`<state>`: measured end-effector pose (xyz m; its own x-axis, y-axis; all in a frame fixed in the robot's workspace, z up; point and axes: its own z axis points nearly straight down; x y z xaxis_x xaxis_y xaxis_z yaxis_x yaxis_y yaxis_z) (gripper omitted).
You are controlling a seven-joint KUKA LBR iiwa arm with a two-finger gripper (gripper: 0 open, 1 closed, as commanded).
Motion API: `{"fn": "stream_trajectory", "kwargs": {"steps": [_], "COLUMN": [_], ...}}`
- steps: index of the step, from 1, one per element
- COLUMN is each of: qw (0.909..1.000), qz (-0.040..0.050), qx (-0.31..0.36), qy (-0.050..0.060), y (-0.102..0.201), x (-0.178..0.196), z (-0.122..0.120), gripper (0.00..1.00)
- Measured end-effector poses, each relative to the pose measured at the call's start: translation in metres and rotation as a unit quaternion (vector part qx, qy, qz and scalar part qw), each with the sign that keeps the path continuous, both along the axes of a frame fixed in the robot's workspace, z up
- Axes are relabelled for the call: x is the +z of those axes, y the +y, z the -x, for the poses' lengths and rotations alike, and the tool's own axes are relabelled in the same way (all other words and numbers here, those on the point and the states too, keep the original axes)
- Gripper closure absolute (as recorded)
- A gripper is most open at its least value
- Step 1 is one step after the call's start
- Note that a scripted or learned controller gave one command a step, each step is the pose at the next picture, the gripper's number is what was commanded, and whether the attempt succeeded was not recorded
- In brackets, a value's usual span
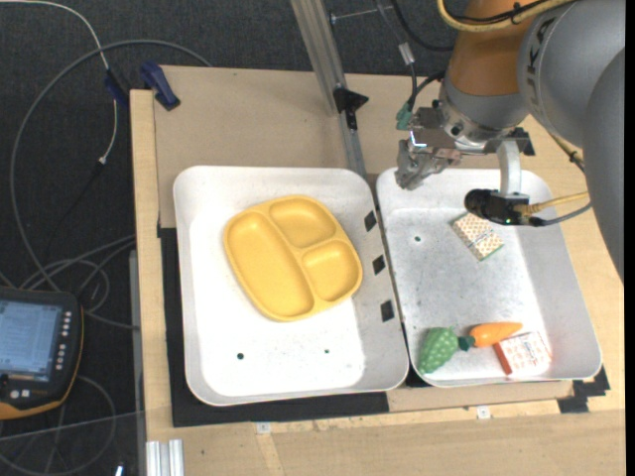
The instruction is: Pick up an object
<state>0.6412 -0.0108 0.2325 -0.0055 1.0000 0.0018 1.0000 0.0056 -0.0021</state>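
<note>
My gripper (410,174) hangs over the far left corner of the right bin (451,286), with nothing seen in it. A small speckled tan box (478,235) lies to its right, near the bin's far side. Along the near edge rest a green soft toy (438,350), an orange carrot (493,333) touching it, and a red and white box (524,353). All of these lie apart from the gripper.
The left bin (198,345) holds a yellow divided plate (293,256). A slanted metal post (322,48) rises behind the bins, close to the gripper. A black cabled part (493,204) of the arm hangs over the right bin's far side.
</note>
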Motion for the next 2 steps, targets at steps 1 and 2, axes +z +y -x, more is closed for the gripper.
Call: {"fn": "stream_trajectory", "kwargs": {"steps": [1,2], "qw": [1.0000,1.0000], "qz": [-0.0006,-0.0006], "qx": [0.000,0.001], "qy": [-0.001,-0.003], "y": [0.054,0.109], "x": [0.002,0.011], "z": [0.002,-0.015], "gripper": [1.00,1.00]}}
